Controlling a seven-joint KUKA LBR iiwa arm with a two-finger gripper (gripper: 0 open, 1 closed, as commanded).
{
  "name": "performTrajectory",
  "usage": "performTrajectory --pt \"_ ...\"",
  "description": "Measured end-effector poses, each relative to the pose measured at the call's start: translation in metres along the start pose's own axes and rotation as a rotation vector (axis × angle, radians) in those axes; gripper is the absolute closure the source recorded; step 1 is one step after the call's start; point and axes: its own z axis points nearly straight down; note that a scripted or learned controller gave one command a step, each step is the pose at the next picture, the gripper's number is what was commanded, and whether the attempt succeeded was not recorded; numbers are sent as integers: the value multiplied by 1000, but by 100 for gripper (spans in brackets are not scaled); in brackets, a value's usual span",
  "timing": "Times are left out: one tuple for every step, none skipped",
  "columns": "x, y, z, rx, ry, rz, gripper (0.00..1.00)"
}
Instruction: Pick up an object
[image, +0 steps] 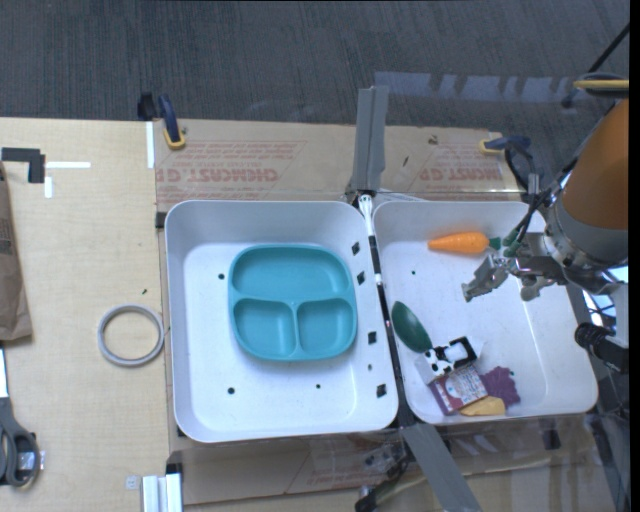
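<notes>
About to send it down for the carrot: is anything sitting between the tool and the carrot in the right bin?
Nothing visible. The tool hangs just right of and below the carrot, with only bare bin floor between them. The green spoon and the toy pile lie further down.

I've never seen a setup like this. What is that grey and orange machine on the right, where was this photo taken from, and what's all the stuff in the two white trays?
The photo comes from one fixed camera above the bench, looking down at a slant. The grey and orange machine is a robot arm reaching in from the right. Its two-finger gripper hangs above the right white bin, with nothing between its fingers. That bin holds an orange toy carrot, a dark green spoon-like piece, a black and white item and a small heap of a packet and purple and yellow bits. The left white bin holds a turquoise divided plate. A grey ring lies on the bench outside.
</notes>
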Motion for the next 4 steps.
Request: performTrajectory --pt "-11 87 33 0 -1 -128 0" --pt "-53 133 67 -3 -2 -234 0" --pt "-18 146 126 -2 1 -112 0" --pt "-76 147 136 -23 -4 -213 0"
